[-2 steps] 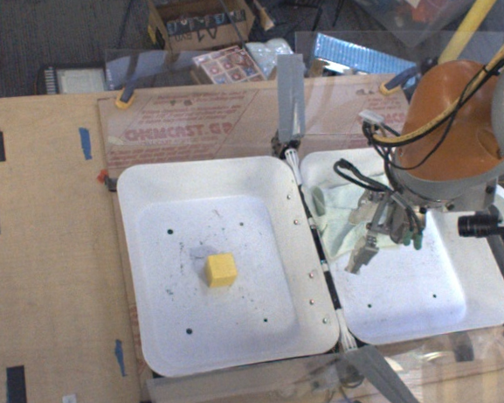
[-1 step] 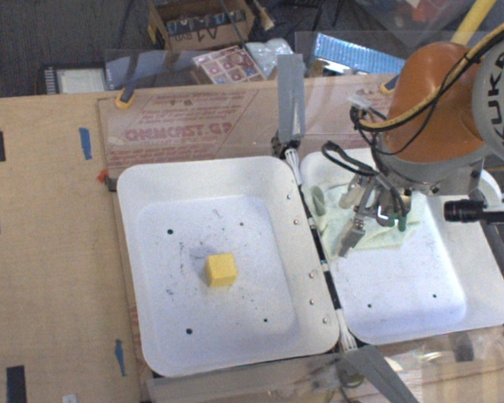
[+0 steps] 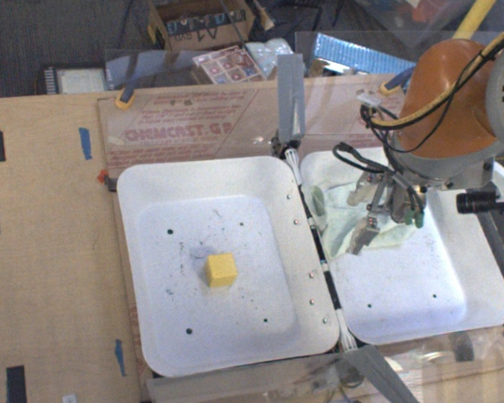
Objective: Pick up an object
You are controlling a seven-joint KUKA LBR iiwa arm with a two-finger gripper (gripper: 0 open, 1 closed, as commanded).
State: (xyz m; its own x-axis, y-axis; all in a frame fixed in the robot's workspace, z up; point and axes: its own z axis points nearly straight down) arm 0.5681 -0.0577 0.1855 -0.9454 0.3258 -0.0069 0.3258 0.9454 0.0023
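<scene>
Two shallow white bins sit side by side on the desk (image 3: 38,259), mid-frame. Left bin (image 3: 159,336) holds a small yellow cube (image 3: 222,269), approx. centre of its floor, well apart from the walls. Dark specks and a faint blue smudge mark the floor just left of the cube.

Right bin (image 3: 471,300) holds a pale green crumpled cloth (image 3: 342,223) in its upper-left part, near the divider btw. the bins. The arm (image 3: 450,104) comes in from the right edge of the frame, orange band upper right, wrist over the upper part of the right bin. The end effector (image 3: 378,216) hangs directly over the cloth, tips at or near the fabric; can't tell if they touch it, or whether they are spread or pressed together, too blurred and cluttered w/ cables.

Cube and end effector are well apart, in different bins. Boxes, cables and clutter along the top of the frame, behind the bins.
</scene>
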